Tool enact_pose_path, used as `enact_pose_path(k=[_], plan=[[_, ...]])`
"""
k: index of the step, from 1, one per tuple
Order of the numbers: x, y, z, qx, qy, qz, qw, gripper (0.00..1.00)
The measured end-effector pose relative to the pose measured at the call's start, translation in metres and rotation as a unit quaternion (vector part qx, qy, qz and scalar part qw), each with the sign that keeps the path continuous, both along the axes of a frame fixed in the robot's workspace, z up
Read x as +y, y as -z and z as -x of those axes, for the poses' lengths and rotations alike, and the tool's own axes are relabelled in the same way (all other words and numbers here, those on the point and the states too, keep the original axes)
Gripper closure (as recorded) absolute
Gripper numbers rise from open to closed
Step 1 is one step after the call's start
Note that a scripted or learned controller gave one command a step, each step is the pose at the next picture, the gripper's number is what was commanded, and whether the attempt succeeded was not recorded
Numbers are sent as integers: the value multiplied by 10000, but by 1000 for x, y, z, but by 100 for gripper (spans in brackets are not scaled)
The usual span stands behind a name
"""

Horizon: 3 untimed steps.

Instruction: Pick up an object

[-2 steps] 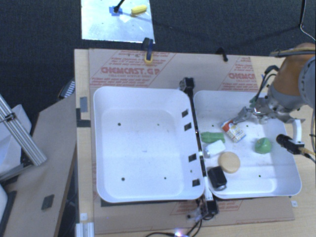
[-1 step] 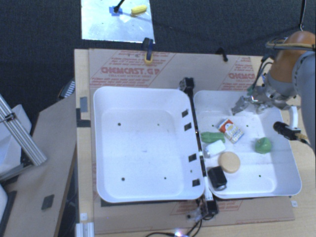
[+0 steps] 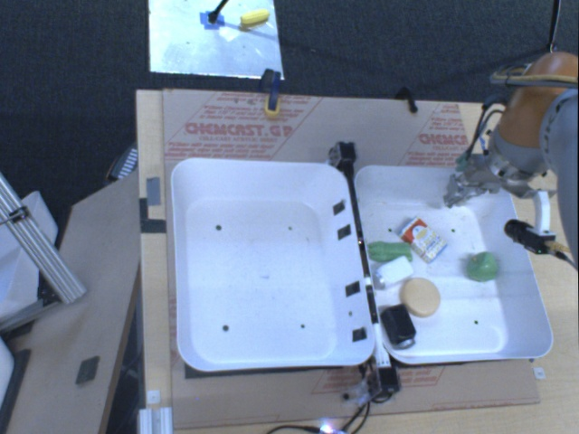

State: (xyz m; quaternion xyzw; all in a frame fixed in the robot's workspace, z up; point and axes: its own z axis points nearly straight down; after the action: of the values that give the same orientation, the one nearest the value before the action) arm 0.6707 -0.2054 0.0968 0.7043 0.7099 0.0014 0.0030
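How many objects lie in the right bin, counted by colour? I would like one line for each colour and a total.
Green: 2, the long green piece and the green lump
White: 1, the white block
Tan: 1, the round tan disc
Black: 1, the black object
Red and white: 1, the small packet
Total: 6

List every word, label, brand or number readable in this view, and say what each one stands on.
"CHEMCAST GP": red print on the brown protective sheet under the bins, behind the left bin.
The same red print repeats on the sheet behind the right bin, cut off and only partly legible.
Small red-and-white packet in the right bin: printing too small and blurred to read.
Smaller red lines beneath the brand name: too blurred to read.
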Motion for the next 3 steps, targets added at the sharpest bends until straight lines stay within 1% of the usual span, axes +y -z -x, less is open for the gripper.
enact_pose_path(k=[1,2,3], plan=[[-3,-241,89,-65,41,24,10000,100],[0,-443,39,-78,3,29,10000,100],[6,-438,1,9,5,-1,10000,100]])
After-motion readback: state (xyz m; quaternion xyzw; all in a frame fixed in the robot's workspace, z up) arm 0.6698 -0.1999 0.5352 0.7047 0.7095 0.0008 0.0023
